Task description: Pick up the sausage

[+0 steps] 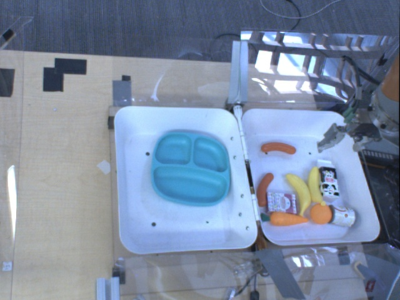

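The sausage point(278, 148) lies flat in the right bin point(300, 120), near its back wall, apart from the other food. The jaws point(340, 134) hover right of it, over the bin, spread and grasping nothing.

grey arm with orange band, by the right bin

the arm point(382, 108) shows at the right bin's point(369, 230) far right corner: a pale orange band on top, grey and silvery metal parts under it, dark cables along them. a slim grey gripper point(329, 138) with a dark tip juts over the bin's rim.
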Controlling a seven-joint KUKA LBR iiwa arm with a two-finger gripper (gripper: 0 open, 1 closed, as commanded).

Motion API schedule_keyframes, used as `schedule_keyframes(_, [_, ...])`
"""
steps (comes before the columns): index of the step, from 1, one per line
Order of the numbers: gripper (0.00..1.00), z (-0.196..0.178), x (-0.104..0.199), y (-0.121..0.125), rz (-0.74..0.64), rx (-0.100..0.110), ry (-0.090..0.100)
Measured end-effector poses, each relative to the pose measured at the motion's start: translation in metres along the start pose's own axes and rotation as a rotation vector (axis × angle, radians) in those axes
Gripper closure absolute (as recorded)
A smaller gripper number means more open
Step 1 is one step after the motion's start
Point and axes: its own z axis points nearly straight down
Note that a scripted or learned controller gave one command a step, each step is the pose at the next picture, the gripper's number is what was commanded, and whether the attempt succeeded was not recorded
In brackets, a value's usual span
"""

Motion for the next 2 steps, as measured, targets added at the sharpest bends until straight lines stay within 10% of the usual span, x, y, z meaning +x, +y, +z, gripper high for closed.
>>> schedule_keyframes(1, [0.00,0.063,0.089,0.067,-0.207,0.000,0.001])
schedule_keyframes(2, [0.00,0.159,0.066,0.041,-0.184,-0.007,-0.001])
